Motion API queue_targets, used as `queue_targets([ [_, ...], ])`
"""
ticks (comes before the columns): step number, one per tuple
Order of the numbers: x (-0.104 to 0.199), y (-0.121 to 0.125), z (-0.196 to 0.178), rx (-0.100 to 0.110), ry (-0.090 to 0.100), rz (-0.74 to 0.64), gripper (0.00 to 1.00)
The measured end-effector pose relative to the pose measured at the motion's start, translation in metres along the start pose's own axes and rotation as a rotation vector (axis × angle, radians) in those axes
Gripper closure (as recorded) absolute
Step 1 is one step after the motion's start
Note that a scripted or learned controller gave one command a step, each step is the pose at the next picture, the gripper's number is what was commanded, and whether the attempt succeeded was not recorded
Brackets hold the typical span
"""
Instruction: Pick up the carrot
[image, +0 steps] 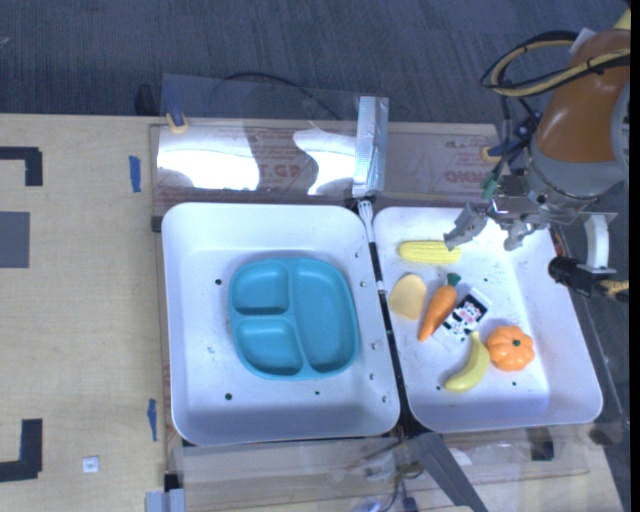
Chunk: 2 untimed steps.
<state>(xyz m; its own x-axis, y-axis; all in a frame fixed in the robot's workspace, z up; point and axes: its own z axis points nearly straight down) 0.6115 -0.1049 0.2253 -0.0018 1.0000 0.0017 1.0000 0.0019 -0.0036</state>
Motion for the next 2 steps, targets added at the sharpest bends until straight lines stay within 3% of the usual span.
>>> queue_targets([
  [1,-0.007,-0.04,-0.044,-0.001,0.0,0.107,0.0],
  [2,-0.02,-0.007,-0.1,-0.011,-0.003,0.142,0.0],
])
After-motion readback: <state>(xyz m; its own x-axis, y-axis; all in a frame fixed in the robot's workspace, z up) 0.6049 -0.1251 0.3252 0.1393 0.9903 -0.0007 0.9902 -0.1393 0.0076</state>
